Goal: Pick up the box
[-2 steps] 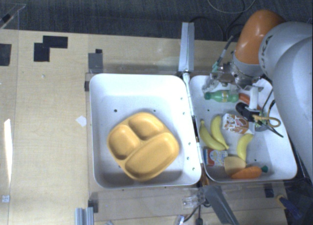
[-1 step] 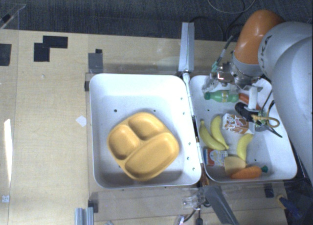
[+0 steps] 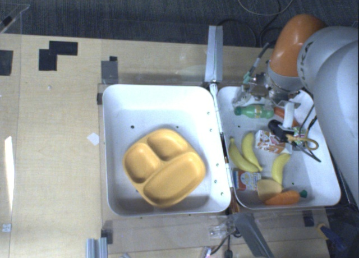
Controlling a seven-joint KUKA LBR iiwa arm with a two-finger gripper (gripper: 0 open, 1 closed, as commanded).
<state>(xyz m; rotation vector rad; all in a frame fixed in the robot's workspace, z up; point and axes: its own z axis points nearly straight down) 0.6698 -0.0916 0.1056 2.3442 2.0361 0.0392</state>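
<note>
1. Claw (image 3: 259, 90) of mine hangs over the far end of the right bin (image 3: 331, 190), just above a green bottle (image 3: 254, 111); I cannot tell its state.
2. Box (image 3: 270, 141), white and orange, lies mid-bin, just nearer than the bottle, between two bananas (image 3: 245, 153).
3. Carrot (image 3: 283, 197) rests at the near wall.
4. Left bin (image 3: 118, 139) holds a yellow tray (image 3: 164, 166).

The grey arm (image 3: 331, 66) comes in from the right, its orange band (image 3: 291, 44) bent over the far end, wrist pointing down and to the left, and the gripper (image 3: 259, 91) hangs low beneath it, its metal parts bunched too tightly to make out.
</note>
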